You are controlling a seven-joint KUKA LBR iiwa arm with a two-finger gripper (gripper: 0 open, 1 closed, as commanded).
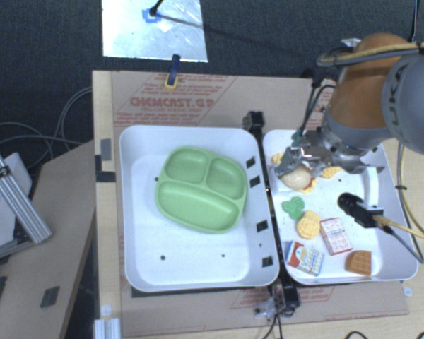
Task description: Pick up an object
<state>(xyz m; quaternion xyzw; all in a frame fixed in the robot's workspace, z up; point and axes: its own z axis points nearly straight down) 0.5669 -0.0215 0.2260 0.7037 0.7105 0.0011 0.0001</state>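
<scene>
Over the right bin [401,258], tool [291,162] just above pale bun [299,181], its grip unclear

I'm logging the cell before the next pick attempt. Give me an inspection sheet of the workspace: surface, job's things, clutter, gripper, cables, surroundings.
Surface: two white bins, left bin and right bin, on a cardboard sheet.
Job's things: in the right bin, beige roll, green piece, yellow waffle, pink box, blue-white carton, brown biscuit.
Clutter: green divided plate in the left bin.
Gripper: gripper over the beige roll; hold cannot be told.
Cables: grey loops on the floor left of the bench.
Surroundings: shiny sheet beyond the bench; metal rail at left.
</scene>
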